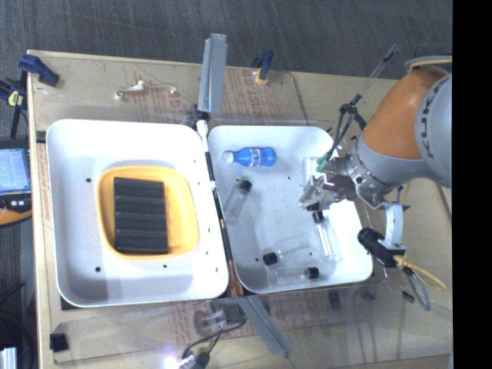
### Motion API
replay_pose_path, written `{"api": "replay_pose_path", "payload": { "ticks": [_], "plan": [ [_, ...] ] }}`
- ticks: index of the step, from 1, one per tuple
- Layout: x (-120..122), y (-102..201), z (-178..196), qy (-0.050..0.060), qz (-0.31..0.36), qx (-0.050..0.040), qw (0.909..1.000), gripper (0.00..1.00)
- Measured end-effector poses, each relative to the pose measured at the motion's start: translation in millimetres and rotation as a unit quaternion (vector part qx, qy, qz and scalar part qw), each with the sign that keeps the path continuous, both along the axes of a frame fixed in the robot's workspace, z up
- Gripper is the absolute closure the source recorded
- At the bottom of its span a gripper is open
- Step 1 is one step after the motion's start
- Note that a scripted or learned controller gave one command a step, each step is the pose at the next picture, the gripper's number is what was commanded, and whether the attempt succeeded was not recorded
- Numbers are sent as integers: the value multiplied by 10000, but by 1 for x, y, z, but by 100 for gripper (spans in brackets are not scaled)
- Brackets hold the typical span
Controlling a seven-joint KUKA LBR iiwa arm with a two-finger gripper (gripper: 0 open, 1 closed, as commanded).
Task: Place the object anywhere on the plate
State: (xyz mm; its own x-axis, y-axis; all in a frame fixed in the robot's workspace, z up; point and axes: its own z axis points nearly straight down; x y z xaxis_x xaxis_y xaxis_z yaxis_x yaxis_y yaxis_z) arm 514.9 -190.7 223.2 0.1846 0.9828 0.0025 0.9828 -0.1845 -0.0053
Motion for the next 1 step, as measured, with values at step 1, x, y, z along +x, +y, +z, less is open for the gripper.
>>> {"api": "replay_pose_path", "payload": {
  "ticks": [1],
  "plan": [
    [0,0,0,-1,0,0,10000,0]
  ]
}}
